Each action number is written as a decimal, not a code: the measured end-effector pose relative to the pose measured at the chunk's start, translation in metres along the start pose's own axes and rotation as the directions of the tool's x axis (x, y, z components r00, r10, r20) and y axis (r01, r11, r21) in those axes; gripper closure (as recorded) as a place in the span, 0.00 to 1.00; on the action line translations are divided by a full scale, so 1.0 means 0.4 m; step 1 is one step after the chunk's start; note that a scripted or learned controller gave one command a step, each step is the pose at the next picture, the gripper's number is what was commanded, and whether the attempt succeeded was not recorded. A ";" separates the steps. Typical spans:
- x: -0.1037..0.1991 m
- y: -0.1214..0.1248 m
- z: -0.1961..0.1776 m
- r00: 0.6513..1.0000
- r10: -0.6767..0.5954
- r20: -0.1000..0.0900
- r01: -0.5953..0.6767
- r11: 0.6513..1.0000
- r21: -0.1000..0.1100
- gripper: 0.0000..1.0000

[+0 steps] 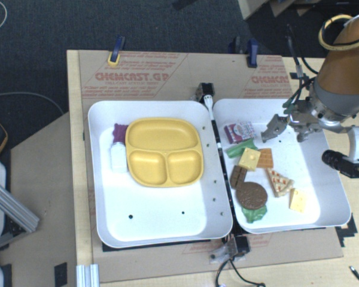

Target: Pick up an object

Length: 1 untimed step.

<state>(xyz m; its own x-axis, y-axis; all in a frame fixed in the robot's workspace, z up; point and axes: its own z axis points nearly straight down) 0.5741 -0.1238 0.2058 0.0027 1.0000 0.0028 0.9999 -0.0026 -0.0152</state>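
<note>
- Toy food [257, 178] fills the right bin [329, 211]: a yellow cheese-like block [249, 158] touching an orange cracker square [264, 158], a pizza slice [279, 182], a small cheese wedge [297, 200], a round brown cookie [252, 194] lying on a green leaf piece [255, 214], a dark chocolate bar [237, 176], a green strip [239, 149] and a printed packet [239, 131].
- Handling, as a judgement: these look like light, rigid plastic pieces, smooth and apt to slip or skate on the bin floor; none looks fragile.
- Grip advice: the cheese-like block offers parallel side faces and stands a little proud of its neighbours, so pinching across its width seems safest; the flat cookie and wedge give little edge to catch.
- Gripper [290, 126] hangs over the upper part of the right bin, near the packet, its two fingers spread apart with nothing between them.
- Left bin [107, 220] holds a yellow divided plate [164, 151], with a white bottle [117, 158] and a purple item [119, 132] just beside its left rim.
- Writing: the board [137, 73] under the bins reads "CHEMCAST G.P" in red, repeated partly at the right; the packet's print is too small to read.
</note>
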 end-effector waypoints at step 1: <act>0.000 0.007 -0.019 1.000 -0.003 0.002 0.003 1.000 -0.014 0.00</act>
<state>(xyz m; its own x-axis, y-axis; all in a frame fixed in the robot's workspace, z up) 0.5771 -0.1238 0.2133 0.0001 1.0000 0.0008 1.0000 -0.0001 -0.0012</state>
